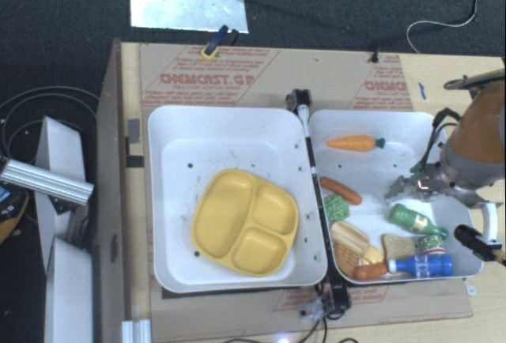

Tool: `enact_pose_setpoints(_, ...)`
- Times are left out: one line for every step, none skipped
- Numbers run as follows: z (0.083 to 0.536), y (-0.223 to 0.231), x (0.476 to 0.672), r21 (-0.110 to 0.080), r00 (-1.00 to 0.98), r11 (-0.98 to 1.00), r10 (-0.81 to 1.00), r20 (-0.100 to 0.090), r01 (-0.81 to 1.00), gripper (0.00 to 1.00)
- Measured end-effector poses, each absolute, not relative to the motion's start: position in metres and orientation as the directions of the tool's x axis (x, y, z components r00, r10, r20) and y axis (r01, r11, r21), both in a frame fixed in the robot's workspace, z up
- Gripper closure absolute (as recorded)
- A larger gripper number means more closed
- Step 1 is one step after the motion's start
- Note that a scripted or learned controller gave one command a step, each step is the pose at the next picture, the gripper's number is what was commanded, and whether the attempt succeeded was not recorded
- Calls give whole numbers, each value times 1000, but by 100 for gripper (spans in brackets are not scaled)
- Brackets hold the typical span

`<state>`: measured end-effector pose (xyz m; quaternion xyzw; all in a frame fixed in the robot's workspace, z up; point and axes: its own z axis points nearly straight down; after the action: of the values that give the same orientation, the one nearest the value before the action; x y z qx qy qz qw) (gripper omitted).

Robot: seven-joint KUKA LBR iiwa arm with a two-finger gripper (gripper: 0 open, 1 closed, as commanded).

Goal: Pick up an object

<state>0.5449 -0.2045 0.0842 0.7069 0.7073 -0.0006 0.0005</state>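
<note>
Nothing is picked up yet. The pincer [405, 187] hangs low in the right bin [371, 124], fingers apart, holding nothing. The green bottle [415, 219] lies just near of it. The carrot [353, 143] lies farther back.

Two smooth white plastic bins [237, 124] sit on a matt brown cardboard sheet [269, 73] printed in red, the left holding a glossy yellow plastic tray [245, 221], the right glossy plastic toy food such as an orange carrot [352, 144] and a green bottle [413, 218].
</note>
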Motion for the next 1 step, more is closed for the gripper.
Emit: enact_pose_setpoints(84, -189, 500, 1, -1, 1, 1000, 1, 1000, 0)
